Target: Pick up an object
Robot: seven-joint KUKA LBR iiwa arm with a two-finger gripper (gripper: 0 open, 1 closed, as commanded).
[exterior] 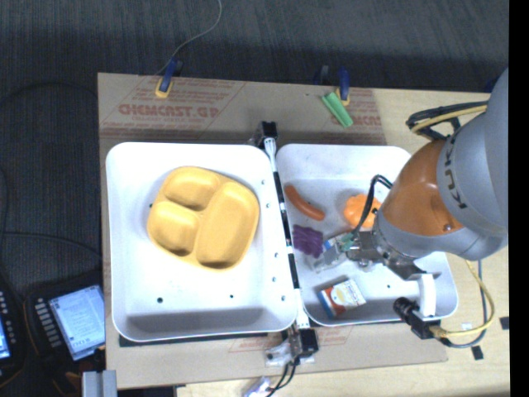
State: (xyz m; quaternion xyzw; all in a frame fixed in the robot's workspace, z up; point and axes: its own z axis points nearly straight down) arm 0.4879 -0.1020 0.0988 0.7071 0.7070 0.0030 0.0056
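Purple lump (307,240) sits just at nine o'clock of my gripper (354,246) in the right bin (397,160), open or closed I can't tell, and a slanted approach could nudge it away, leaving me nothing.

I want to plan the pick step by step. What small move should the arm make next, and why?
Probably a short descent. The gripper sits in the right bin over a clear wrapper beside the purple object, and the view shows nothing held between its fingers.
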